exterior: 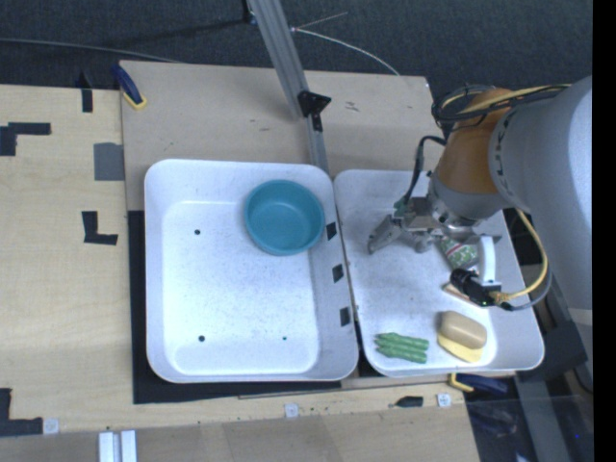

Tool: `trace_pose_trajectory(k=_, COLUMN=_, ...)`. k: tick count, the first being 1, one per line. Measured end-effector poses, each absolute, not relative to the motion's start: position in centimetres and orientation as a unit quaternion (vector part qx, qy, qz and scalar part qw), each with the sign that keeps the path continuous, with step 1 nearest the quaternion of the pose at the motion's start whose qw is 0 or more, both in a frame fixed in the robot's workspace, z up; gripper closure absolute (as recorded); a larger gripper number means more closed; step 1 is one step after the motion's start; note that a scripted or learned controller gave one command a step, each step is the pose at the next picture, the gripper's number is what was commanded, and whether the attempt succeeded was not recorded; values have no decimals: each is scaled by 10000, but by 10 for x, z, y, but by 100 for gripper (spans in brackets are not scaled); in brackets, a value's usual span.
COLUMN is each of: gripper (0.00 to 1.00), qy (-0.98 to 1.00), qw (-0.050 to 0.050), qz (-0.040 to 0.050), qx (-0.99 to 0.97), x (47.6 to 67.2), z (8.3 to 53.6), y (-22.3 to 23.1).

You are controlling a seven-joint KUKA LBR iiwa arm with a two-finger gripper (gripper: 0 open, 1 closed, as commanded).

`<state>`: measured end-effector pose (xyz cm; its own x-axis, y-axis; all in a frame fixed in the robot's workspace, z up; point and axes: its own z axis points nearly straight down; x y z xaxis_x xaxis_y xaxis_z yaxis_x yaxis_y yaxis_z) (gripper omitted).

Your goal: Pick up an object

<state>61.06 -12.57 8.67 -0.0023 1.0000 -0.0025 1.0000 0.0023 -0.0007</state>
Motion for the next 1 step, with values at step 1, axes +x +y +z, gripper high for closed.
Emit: trace_pose_trajectory(k=1, gripper=100, qy=7080, qw=21, qz=-4, qx=7063, x=612, z=100, y=-126)
